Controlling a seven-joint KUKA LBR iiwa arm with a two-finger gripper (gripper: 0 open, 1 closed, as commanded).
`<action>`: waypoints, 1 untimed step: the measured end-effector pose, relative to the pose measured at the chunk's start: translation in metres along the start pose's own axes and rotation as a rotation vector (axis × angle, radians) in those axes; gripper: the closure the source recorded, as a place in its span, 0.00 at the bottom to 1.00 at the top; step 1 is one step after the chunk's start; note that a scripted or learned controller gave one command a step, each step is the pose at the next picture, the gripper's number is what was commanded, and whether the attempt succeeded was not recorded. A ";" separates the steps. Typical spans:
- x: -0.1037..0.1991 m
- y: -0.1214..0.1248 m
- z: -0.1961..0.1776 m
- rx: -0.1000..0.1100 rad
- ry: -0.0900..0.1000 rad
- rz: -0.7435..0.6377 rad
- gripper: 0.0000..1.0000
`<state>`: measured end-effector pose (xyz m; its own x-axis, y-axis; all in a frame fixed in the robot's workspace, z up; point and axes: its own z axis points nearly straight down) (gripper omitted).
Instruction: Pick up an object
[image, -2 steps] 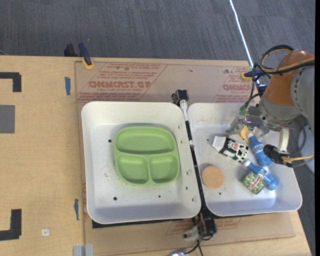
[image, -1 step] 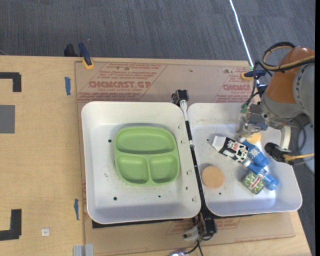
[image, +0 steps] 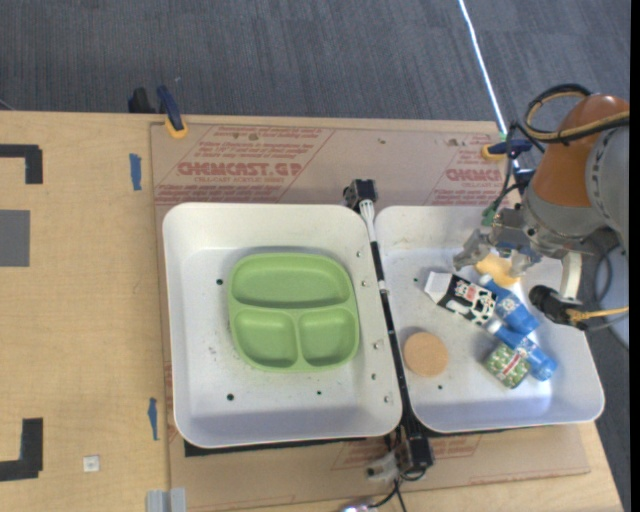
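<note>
Down in the right bin (image: 570, 400) the gripper (image: 497, 252) hangs low over the far right part, above a small cluster of things. Whether it is clenched or released cannot be told from this slant, since the wrist and its cables cover that part. The arm (image: 580, 170), grey with its orange band, comes in over the bin's far right corner.

Just beneath the gripper sits a yellowish object (image: 492, 270), partly hidden, so contact cannot be judged. Touching or nearly touching it lies a flat black and white packet (image: 465, 293), slanted toward the bin's middle. Nearer the camera are a blue and white bottle (image: 512, 312) and a green and blue wrapped item (image: 515, 362), lying close together near the right wall. A round tan disc (image: 427, 353) rests alone near the dividing edge, well apart from the cluster.

Open floor in this bin is along the far left corner and the whole near strip below the disc and the wrapped item. The cluster crowds the right wall, leaving little room on that side.

Across the shared rims, the left bin (image: 190, 300) holds a green divided tray (image: 295, 310), set about in the middle with bare white floor all round it. Both bins stand on a brown cardboard sheet (image: 250, 165) on the tabletop (image: 70, 330), with blue and orange clamps (image: 172, 110) at the sheet's far edge.
</note>
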<state>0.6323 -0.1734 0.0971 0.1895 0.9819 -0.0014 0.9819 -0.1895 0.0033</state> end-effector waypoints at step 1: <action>0.000 0.001 -0.010 -0.002 0.000 0.000 1.00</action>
<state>0.6331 -0.1732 0.1075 0.1890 0.9820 -0.0016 0.9820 -0.1890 0.0055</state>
